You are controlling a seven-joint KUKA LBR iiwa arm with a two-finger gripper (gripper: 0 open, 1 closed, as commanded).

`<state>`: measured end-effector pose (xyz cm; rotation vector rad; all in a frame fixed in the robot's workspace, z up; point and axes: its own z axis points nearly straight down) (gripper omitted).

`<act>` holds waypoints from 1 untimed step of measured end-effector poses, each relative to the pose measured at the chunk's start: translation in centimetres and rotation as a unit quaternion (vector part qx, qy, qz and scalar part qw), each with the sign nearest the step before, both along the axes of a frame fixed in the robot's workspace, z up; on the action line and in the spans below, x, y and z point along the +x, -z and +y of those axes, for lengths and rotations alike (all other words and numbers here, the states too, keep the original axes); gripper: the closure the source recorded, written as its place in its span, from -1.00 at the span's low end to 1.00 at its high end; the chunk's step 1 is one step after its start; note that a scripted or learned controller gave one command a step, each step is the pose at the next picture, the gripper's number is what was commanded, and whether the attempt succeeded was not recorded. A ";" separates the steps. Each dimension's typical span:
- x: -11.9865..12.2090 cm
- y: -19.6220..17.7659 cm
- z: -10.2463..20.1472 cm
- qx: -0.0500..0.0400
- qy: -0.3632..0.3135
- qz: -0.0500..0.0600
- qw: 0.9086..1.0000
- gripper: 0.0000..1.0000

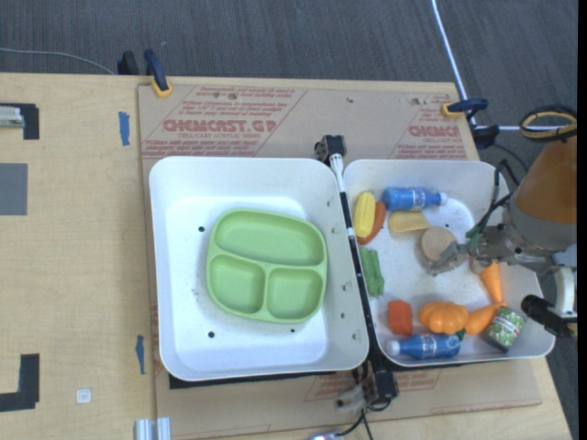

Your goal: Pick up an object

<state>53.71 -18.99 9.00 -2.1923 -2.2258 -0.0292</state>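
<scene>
You are looking down on a pale wooden bench [64, 273] topped by a brown cardboard sheet [275, 117] printed with red lettering, held at its far corners by clamps with yellow and blue handles. Beyond the bench lies dark grey carpet, crossed at the far right by a thin white cable [445, 35].

Two shallow white bins sit side by side on the cardboard, touching along their inner rims. The left bin [174, 246] holds a green divided plate [266, 264] with three compartments, lying flat near its middle.

The right bin [459, 177] carries the loose objects. At its far side you have a blue bottle [413, 197], with a yellow block [407, 222] just near of it and a yellow-and-orange piece [367, 216] to their left. A green strip [371, 271] lies along the left wall. Toward the near side sit a red piece [400, 317], an orange pumpkin-like toy [444, 317], a second blue bottle [426, 345] and a green can [503, 329]. An orange carrot [493, 282] lies close to the right wall.

The arm comes in from the right, its orange band [550, 186] over the bin's right edge. The gripper [449, 257] is low in the bin beside a round tan object [437, 242]; you cannot tell how far it is parted or whether it grips anything.
</scene>
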 end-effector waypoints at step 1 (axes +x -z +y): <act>-0.2 0.0 -0.1 0.001 -0.001 0.000 1.000 -1.00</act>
